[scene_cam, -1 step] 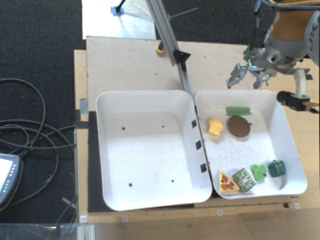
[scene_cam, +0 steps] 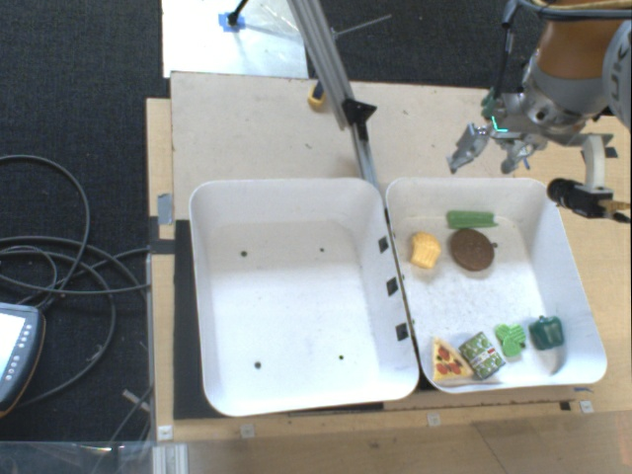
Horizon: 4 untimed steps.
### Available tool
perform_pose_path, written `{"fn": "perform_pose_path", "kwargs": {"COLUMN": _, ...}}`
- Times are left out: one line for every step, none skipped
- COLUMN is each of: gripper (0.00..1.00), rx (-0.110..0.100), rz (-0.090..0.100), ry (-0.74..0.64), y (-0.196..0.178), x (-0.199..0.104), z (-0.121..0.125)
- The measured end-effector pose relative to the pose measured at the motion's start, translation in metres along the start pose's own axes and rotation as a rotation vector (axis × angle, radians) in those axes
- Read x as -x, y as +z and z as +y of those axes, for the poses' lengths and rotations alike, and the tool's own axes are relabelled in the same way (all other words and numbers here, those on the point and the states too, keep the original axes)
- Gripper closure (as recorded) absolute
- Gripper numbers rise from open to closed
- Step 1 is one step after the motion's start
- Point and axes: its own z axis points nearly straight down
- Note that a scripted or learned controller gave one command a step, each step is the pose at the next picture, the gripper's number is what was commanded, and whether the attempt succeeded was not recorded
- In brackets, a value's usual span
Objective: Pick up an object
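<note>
My gripper (scene_cam: 491, 156) hangs open above the far rim of the right bin (scene_cam: 573, 265), with nothing between its fingers. Below it in that bin lie a green bean-like piece (scene_cam: 471, 219), a brown round patty (scene_cam: 473, 250) and a yellow chunk (scene_cam: 426, 251). Near the bin's front edge sit a pizza slice (scene_cam: 449, 361), a green patterned block (scene_cam: 482, 355), a light green piece (scene_cam: 511, 339) and a dark green pepper (scene_cam: 546, 333).
The left bin (scene_cam: 286, 294) stands beside the right one, sharing a middle wall. A slanted metal pole (scene_cam: 331, 62) crosses the bench behind the bins. Cables and a tablet (scene_cam: 15, 349) lie on the floor at left.
</note>
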Motion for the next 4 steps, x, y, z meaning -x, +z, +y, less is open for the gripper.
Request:
{"fn": "perform_pose_path", "kwargs": {"gripper": 0.0, "rx": -0.003, "rz": 0.0, "ry": 0.0, "y": 0.048, "x": -0.001, "z": 0.01}}
{"fn": "perform_pose_path", "kwargs": {"gripper": 0.0, "rx": -0.005, "rz": 0.001, "ry": 0.003, "y": 0.095, "x": -0.007, "z": 0.002}}
{"fn": "perform_pose_path", "kwargs": {"gripper": 0.0, "rx": -0.005, "rz": 0.001, "ry": 0.0, "y": 0.154, "x": -0.009, "z": 0.009}}
{"fn": "perform_pose_path", "kwargs": {"gripper": 1.0, "rx": 0.002, "rz": 0.0, "ry": -0.002, "y": 0.14, "x": -0.008, "z": 0.011}}
